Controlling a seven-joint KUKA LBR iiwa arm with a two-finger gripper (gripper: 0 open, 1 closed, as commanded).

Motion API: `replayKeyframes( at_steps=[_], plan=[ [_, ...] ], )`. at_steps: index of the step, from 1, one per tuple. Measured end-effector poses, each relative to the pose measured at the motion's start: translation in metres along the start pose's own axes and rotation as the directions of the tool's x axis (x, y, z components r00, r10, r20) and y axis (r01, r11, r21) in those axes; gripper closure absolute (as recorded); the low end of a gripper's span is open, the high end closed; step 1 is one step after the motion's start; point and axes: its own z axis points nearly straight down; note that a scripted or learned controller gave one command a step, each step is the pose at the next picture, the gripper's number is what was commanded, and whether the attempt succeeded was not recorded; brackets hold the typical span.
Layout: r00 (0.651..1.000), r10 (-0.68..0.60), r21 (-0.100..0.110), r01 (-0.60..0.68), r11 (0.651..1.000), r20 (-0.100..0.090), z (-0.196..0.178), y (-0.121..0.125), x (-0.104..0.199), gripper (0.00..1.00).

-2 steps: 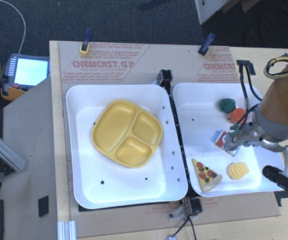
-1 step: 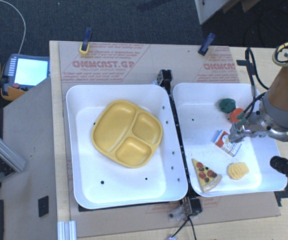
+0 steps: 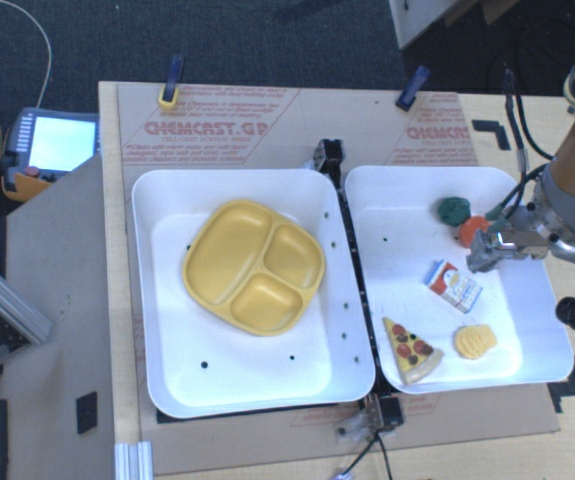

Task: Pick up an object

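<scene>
Toys lie scattered in the right bin [image 3: 367, 268]: a green lump [image 3: 454, 209] near the far wall, an orange piece [image 3: 470, 231] just beside it, a small carton [image 3: 453, 286] in the middle, a pizza slice [image 3: 410, 349] and a yellow ridged piece [image 3: 475, 342] toward the near edge. The gripper [image 3: 485, 253] hangs over the orange piece, perhaps touching it; whether its jaws are clenched or released I cannot tell. A yellow divided plate [image 3: 254, 266] sits in the left bin [image 3: 157, 298].

Bright even overhead light; white bins [image 3: 157, 298] near overexposed; soft shadows; slightly soft focus.
</scene>
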Motion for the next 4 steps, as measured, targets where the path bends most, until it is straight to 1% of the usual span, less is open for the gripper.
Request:
replayKeyframes(
  at_steps=[1, 2, 3, 4],
  plan=[
    [1.0, -0.003, 0.003, 0.003, 1.0, -0.002, 0.002, 0.027, 0.038, 1.0],
    [1.0, -0.001, 0.004, 0.001, 1.0, -0.001, 0.015, 0.047, 0.079, 1.0],
    [1.0, -0.003, 0.004, 0.003, 1.0, -0.002, 0.028, 0.069, 0.129, 1.0],
    [1.0, -0.003, 0.004, 0.003, 1.0, -0.003, 0.024, 0.084, 0.17, 1.0]
  ],
)
